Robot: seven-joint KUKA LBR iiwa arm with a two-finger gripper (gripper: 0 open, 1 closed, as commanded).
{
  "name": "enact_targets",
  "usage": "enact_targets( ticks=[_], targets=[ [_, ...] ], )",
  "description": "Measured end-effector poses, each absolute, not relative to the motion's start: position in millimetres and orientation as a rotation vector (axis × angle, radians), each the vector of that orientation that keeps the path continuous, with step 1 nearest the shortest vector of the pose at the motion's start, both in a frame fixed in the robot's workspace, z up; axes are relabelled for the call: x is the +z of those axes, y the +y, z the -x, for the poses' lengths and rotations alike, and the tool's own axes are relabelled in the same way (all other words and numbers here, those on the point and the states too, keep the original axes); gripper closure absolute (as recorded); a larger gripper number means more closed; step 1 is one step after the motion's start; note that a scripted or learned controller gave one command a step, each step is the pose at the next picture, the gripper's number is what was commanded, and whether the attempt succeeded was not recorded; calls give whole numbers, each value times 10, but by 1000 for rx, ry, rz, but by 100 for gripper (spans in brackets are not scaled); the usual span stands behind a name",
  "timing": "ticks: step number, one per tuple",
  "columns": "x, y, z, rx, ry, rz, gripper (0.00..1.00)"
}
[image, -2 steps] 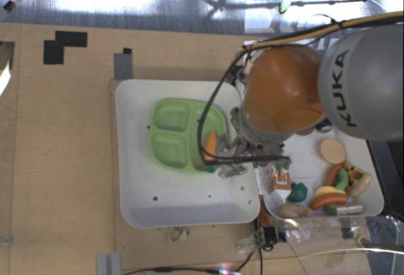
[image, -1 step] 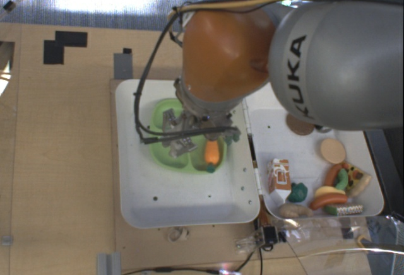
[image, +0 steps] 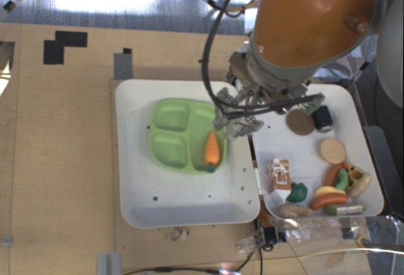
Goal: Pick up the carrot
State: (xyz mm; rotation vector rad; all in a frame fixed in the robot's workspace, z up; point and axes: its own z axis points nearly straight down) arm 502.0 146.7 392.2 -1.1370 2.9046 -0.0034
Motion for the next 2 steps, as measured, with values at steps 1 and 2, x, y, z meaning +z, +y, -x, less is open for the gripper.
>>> enact_targets(
  ticks=[1,2],
  targets=[
    [2771,2289,-5078,9,2876,1263,100],
    [3111,1516,-5229,-5,2753,1480,100]
  ],
)
